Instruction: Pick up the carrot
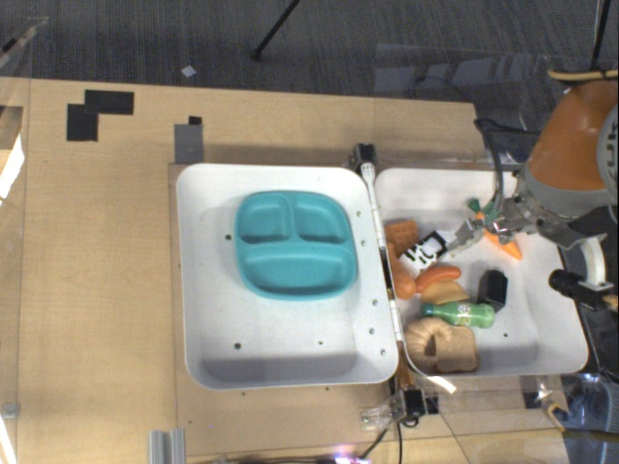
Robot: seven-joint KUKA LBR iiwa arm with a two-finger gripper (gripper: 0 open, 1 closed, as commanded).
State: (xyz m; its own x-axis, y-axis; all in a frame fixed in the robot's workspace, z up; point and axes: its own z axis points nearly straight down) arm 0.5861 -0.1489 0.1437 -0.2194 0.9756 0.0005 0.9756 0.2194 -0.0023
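The small orange carrot with a green top (502,241) sits in the far part of the right-hand shallow white plastic bin (551,351), its orange tip pointing toward the bin's right wall and its green leaves near the far wall; it lies right at the grey arm's jaws (495,228), which hang over it, and metal parts of the jaws cross its upper end, but whether they are clenched on it or released cannot be told from this slant; the wrist with its orange band (571,143) looms above at the right edge. Nearer the dividing wall in the same bin lie a brown bread-like piece (400,232), a small white-and-black printed packet (423,250), an orange-red sausage-shaped toy (437,278), a green plastic bottle (460,313) lying on its side, a black oblong block (494,287) just beside the bottle, and a tan rounded bun-like lump (441,344) at the near edge; all of these are apart from the carrot. The left-hand shallow white bin (213,356) holds a teal plastic divided plate (294,242) with three compartments, set near its middle. Both bins rest side by side on a light wooden tabletop (97,307), which bears black tape marks (97,110) at its far left; beyond it is dark grey carpet (193,17) crossed by a thin black stand leg (288,13).
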